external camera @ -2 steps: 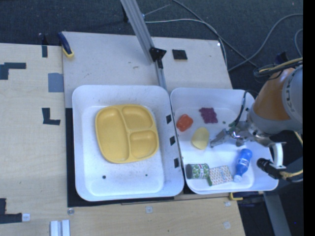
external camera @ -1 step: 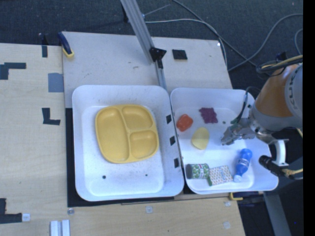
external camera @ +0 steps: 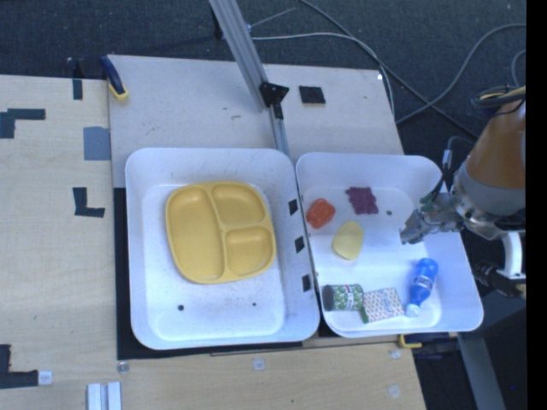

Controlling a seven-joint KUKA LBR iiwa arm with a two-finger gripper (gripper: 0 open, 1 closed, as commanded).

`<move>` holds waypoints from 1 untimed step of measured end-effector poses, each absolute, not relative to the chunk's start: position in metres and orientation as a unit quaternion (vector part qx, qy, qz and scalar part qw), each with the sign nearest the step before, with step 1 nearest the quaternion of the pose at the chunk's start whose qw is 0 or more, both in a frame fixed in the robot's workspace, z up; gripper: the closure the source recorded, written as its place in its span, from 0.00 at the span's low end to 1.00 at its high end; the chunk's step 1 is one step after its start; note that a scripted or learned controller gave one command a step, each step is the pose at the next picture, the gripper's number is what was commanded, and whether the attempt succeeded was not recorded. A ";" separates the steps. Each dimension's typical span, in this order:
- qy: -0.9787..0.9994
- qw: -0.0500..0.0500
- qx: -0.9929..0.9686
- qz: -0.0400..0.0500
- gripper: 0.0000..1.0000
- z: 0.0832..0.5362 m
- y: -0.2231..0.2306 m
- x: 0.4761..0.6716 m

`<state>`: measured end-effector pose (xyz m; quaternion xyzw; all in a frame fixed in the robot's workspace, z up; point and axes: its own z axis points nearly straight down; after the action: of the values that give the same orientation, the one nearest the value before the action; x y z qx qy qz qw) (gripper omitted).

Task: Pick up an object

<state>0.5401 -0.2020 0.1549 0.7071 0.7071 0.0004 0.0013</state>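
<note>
Camera view: gripper (external camera: 416,228) hangs over the right bin (external camera: 453,314), jaw state unclear; probably best dropping straight onto the blue bottle (external camera: 420,284).

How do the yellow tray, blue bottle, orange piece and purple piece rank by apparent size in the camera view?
1. yellow tray, by far the largest.
2. blue bottle, long and narrow.
3. purple piece and orange piece: they look about alike, so I will not rank them.
</note>
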 end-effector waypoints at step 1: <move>0.708 0.002 0.707 0.001 1.00 0.200 -0.205 0.547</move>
<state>0.5469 -0.2048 0.1996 0.7066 0.7076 0.0006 0.0017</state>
